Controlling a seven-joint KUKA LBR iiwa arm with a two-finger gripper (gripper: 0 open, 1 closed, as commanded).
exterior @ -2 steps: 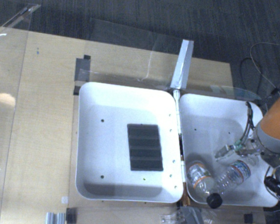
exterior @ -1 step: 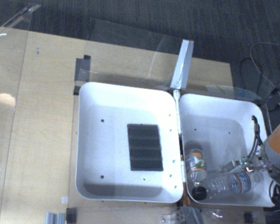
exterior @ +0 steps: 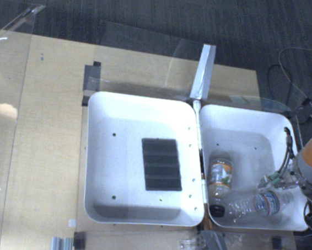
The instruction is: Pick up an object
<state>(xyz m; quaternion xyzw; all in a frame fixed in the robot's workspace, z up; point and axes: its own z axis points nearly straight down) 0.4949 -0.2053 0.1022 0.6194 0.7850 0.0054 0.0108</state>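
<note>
Gripper (exterior: 275,181) hovered at right bin (exterior: 239,122) over clear bottle (exterior: 253,205), opening unclear; next: descend & grasp.

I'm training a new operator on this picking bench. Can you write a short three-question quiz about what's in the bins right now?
1. True or false: the dark ridged pad lies in the right bin.
2. Which bin holds the clear plastic bottle? A) left bin B) right bin
3. Fill in: the small jar lies near the right bin's ____ wall.

Key: 1 false; 2 B; 3 left.
</note>
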